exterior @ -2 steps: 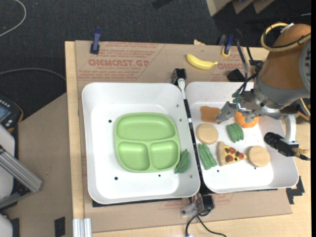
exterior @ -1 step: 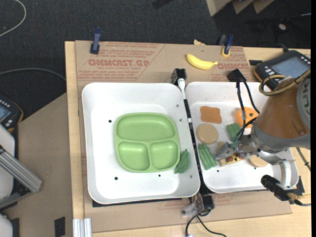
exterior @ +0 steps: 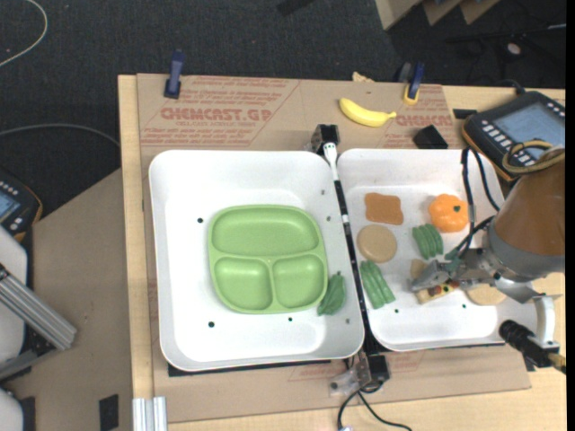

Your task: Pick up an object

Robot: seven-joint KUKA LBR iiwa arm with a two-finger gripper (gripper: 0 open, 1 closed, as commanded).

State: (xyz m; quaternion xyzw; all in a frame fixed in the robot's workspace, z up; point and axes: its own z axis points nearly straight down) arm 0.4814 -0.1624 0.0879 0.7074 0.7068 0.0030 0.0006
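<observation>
My gripper [exterior: 434,282] hangs low over the right bin [exterior: 422,330], right of its middle, with the orange-banded wrist [exterior: 537,218] above it. A small tan and brown piece [exterior: 437,292] lies right at the gripper's tip; whether it is held is unclear. Around it lie an orange fruit [exterior: 446,212], a green ridged piece [exterior: 428,239], a long green vegetable [exterior: 375,284], a tan round disc [exterior: 376,242] and a brown toast slice [exterior: 384,207].
The left bin [exterior: 180,241] holds a green divided plate [exterior: 267,257] and a green leafy piece [exterior: 332,294] at its right wall. A banana [exterior: 366,112] lies on the bench behind the bins. A pendant [exterior: 519,131] sits at the back right.
</observation>
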